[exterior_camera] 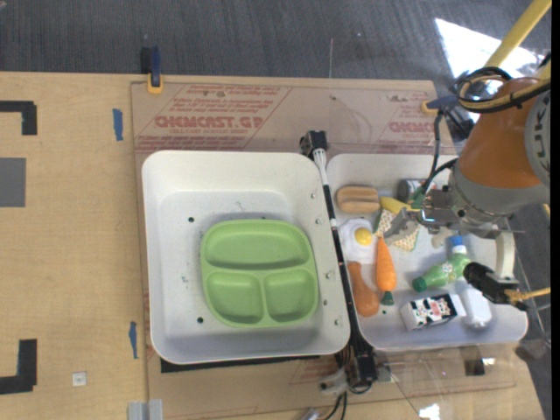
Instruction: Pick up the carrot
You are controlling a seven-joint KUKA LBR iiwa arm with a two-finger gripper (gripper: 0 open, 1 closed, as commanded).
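Claw (404, 224), partly hidden among clutter in the right bin (512, 326), grip state unreadable. Orange carrot (385, 267) lies just near of it, beside a fried egg toy (360, 235).

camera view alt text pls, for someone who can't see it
A carrot lies in the right bin among small toy foods, with the arm's gripper just above and to its right. The left bin holds a green divided plate.

The arm (499, 147) reaches in over the table's right edge, orange band uppermost, its hand (411, 213) pointing left, low.
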